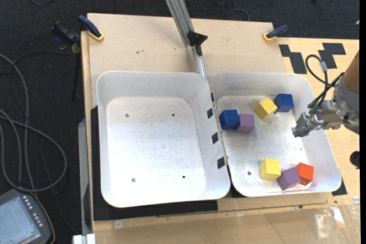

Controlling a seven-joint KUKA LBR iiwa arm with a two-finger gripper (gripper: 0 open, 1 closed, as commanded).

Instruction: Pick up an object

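Gripper (299,130) hovered at three o'clock over right bin (329,148); I couldn't tell its opening; no cube lifted yet.

We count two white bins (151,80), seven blocks in all: two blue blocks (229,119), two yellow blocks (265,108), two purple blocks (246,123) and one orange block (306,171). We also see two clamps (91,28).
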